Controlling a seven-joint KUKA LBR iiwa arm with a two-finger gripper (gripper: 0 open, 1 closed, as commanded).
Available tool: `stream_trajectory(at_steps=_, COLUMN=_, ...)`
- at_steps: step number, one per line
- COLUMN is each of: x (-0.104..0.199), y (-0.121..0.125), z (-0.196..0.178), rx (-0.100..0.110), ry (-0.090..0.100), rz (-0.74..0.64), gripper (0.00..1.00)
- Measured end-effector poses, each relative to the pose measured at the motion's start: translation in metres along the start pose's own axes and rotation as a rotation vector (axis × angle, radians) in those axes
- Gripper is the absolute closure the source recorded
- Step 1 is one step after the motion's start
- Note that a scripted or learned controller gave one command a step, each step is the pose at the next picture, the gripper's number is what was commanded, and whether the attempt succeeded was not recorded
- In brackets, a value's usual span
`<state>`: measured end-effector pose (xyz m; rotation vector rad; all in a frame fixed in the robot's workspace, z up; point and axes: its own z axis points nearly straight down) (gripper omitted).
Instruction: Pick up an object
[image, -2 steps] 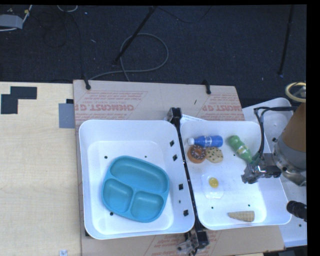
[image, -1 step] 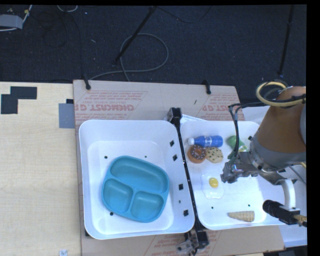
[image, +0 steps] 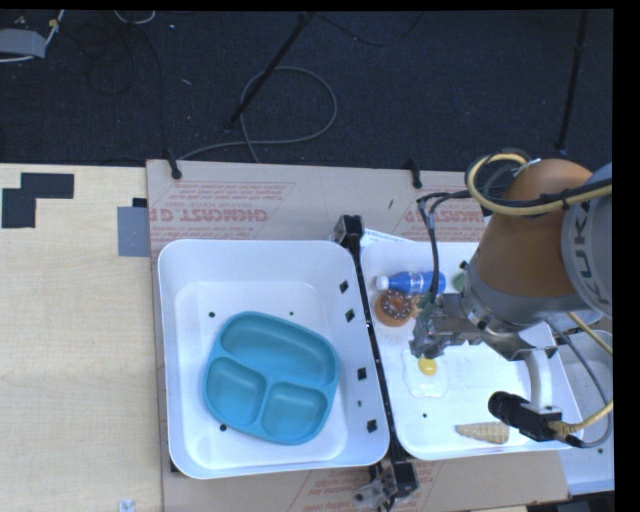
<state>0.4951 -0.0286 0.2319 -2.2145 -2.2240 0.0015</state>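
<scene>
White bins sat side by side. The left bin (image: 185, 300) held a blue divided plate (image: 270, 377). In the right bin (image: 480, 445), the gripper (image: 428, 348) hung just above a small yellow ball (image: 428, 367); its grip was too hidden to tell. A donut (image: 394, 308), a blue bottle (image: 412, 283) and a tan cone (image: 483, 432) lay nearby.

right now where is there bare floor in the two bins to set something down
Left bin: a bare strip along its far and left sides around the blue divided plate. Right bin: bare floor between the yellow object and the cone-shaped piece. Crowded around the hand, bottle and donut.
</scene>
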Motion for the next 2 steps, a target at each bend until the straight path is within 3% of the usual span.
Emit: stream_trajectory(at_steps=2, x=0.099, y=0.013, z=0.016, rx=0.001, ry=0.000, rz=0.000, gripper=1.00)
